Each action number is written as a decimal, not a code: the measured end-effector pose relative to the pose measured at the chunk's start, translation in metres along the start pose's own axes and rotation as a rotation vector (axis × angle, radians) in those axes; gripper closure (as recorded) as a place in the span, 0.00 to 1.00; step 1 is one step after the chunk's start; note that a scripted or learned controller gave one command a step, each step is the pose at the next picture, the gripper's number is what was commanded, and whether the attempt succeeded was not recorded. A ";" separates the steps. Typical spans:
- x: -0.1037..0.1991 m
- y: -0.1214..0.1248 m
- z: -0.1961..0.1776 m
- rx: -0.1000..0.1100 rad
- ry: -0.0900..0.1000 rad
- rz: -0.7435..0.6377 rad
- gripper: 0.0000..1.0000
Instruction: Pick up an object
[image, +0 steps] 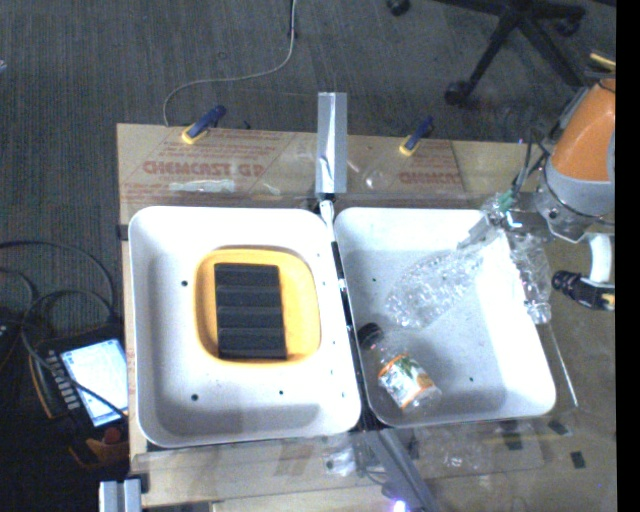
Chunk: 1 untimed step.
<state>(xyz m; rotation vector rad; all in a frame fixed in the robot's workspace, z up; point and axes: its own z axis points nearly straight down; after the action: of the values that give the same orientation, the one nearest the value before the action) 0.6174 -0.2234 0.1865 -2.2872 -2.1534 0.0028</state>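
Two shallow white bins sit side by side on the counter, which looks like a brown board with red lettering and a couple of yellow-and-blue clamps along its far edge. The left white bin has a yellow square tray with a black ribbed insert lying flat roughly in its middle. The right white bin has two things in it: a small clear plastic bottle with a black cap and an orange-green label, lying on its side near the front left corner, and a crumpled clear plastic bottle lying diagonally across the middle, its narrow end pointing up toward the far right corner.

The grey arm with the orange band comes in at the right edge, and the hand sits over the far right corner of the right bin, right at the narrow end of the crumpled bottle. Can't tell whether it's gripping anything, too much clear plastic and glare there.
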 end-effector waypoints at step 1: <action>0.000 -0.035 -0.084 -0.001 -0.001 0.075 0.00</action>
<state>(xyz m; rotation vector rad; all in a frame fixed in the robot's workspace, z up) 0.5829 -0.2215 0.2701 -2.3668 -2.0671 0.0030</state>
